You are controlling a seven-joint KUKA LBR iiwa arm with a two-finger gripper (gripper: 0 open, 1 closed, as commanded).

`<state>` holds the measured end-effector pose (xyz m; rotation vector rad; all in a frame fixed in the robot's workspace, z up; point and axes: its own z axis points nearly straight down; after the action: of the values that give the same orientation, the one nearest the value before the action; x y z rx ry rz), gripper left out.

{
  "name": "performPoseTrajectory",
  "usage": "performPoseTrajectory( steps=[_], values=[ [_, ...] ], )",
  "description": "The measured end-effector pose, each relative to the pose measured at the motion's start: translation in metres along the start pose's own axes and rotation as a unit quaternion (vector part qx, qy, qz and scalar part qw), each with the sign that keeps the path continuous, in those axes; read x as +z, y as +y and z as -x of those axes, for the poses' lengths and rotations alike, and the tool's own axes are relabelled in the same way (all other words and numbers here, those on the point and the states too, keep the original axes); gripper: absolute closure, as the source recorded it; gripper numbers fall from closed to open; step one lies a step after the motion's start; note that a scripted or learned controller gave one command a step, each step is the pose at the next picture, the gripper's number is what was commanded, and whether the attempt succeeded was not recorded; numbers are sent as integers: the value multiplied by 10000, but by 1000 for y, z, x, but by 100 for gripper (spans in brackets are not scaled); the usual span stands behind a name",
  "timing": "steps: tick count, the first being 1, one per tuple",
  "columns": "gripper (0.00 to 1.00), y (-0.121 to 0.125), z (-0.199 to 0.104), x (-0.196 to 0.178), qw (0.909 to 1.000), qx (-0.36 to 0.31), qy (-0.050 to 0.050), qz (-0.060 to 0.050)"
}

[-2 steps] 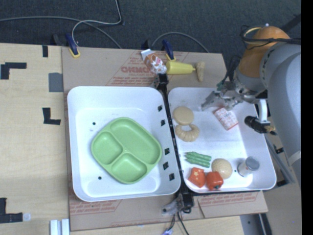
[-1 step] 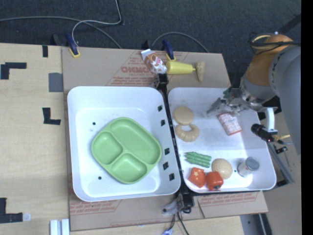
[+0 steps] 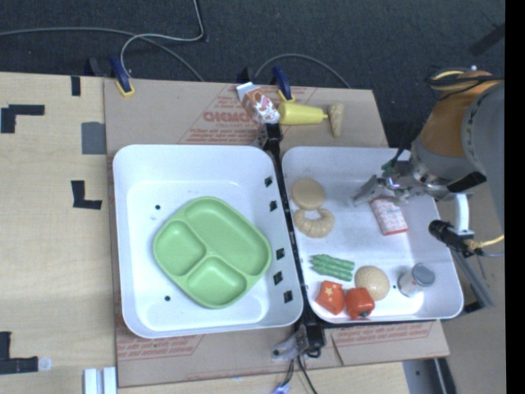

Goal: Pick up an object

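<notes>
Even, soft overhead light; slightly soft picture

The two white bins (image 3: 131, 220) read bright without harsh glare, the dark floor (image 3: 344, 23) above the bench stays dim. Shadows are faint and short, lying close under the green tray (image 3: 212, 251). Fine detail is a little blurred throughout, and small things look grainy.

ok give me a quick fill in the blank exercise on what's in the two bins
1. The green divided plate lies in the ____ bin.
2. The green beans lie in the ____ bin.
3. The gripper hangs over the ____ bin.
4. The ring-shaped pastry touches the ____ bun.

Missing words: left; right; right; round
</notes>
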<state>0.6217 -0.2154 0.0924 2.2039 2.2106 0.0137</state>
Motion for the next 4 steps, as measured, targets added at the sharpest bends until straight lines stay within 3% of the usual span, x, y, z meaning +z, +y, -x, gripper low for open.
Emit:
performPoseTrajectory(
  steps=[1, 2, 3, 4],
  values=[
    [0, -26, 8, 0, 10000, -3, 6, 3],
    [0, -59, 8, -52, 9999, 9, 40, -102],
    [0, -97, 8, -81, 9999, 11, 42, -105],
    [0, -54, 8, 2, 10000, 7, 24, -62]
  ],
)
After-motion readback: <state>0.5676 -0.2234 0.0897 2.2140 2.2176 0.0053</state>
